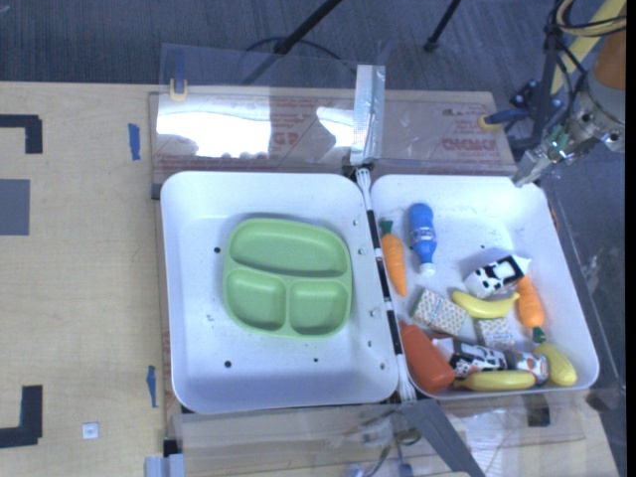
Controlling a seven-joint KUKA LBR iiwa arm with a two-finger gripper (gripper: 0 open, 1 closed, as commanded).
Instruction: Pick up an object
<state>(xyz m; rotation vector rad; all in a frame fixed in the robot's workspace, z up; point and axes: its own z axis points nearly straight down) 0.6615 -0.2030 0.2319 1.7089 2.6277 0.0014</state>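
Two white bins (pixel 189 266) sat side by side on a wooden bench. Toys like a blue bottle (pixel 422 229) lay waiting in the right one. The gripper (pixel 537 165) hung by its far corner, too small to tell its grip.

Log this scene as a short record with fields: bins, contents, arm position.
left bin: holds a green divided tray
right bin: blue bottle, carrot, second carrot, banana, red item, other small toys
pincer: above the right bin's far right corner, nothing seen in it
task state: no object picked up yet
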